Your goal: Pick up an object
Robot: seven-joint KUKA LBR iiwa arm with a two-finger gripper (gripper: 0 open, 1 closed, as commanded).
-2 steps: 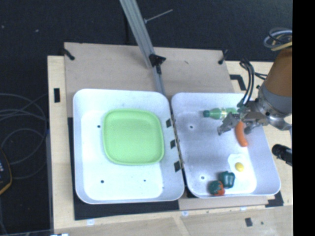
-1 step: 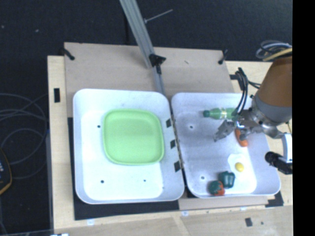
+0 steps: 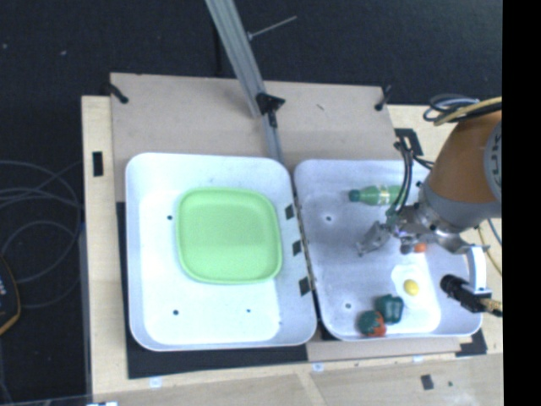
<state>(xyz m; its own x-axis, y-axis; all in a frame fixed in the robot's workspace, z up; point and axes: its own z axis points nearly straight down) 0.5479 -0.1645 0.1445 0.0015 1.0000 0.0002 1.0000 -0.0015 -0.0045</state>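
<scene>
The nearest candidate for picking is judged to be the green bottle (image 3: 374, 195), which is located in the upper part of the right bin (image 3: 334, 252), right of centre in the frame. Its long axis runs roughly left to right across the frame, with the green end toward the left. The gripper (image 3: 373, 241) is positioned just below the bottle in the frame, apart from it, so the bottle lies upward from the tool. The two fingers are seen spread apart, with nothing between them. Further objects are found toward the lower right of the same bin: a small yellow piece (image 3: 411, 288), a dark green object (image 3: 390, 306) and a green-and-red object (image 3: 370, 322). A light green plate (image 3: 228, 235) is seated in the left bin (image 3: 148, 252). No label, brand or writing can be read on any item.
</scene>
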